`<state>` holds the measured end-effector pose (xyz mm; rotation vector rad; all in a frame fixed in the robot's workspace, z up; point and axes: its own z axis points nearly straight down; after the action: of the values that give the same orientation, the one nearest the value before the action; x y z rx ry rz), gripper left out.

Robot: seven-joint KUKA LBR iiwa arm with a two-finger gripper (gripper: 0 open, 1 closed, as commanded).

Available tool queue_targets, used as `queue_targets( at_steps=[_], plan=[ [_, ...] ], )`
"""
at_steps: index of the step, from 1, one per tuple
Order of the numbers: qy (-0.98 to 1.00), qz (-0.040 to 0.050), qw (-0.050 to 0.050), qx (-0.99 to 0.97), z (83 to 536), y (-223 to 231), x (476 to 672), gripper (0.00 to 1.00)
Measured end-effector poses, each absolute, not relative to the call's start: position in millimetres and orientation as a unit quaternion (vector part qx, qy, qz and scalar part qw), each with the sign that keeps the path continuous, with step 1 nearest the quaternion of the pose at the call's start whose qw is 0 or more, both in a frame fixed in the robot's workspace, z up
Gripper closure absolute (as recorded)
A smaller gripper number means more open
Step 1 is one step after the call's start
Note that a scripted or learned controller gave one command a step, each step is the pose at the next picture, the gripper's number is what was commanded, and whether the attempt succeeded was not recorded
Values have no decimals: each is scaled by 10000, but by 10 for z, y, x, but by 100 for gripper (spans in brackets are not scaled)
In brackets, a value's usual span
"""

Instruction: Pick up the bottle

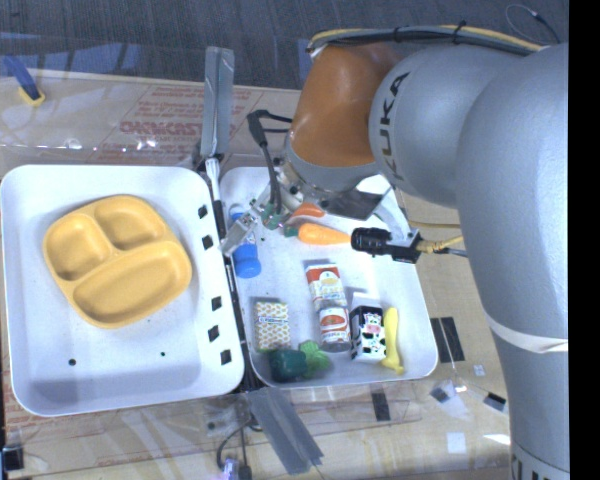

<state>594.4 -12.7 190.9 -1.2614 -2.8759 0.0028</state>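
The bottle [246, 260] is small and blue, and it lies at the upper left of the right bin [415, 298], close to the wall between the two bins. My gripper [248, 224] hangs from the grey arm and its orange band directly above the bottle's far end, very near it or touching it. The wrist hides the back of this bin. The view does not show the bottle lifted off the bin floor.
The right bin also holds an orange carrot [323, 235], a red-and-white can [327, 303], a cow-patterned carton [368, 333], a yellow banana [390, 340], a patterned box [271, 323] and a green broccoli [298, 361]. A yellow divided plate [115, 258] lies in the left bin [40, 368].
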Motion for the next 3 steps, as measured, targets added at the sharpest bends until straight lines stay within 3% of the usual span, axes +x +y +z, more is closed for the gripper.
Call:
queue_targets(
  at_steps=[1, 2, 3],
  plan=[
    [-9262, 5, 7, -3770, 1917, -97, 5458, 0],
    [-9262, 5, 6, -3770, 1917, -98, 5458, 0],
    [-9130, 7, 13, -4080, 1114, -1054, 5499, 0]
  ],
)
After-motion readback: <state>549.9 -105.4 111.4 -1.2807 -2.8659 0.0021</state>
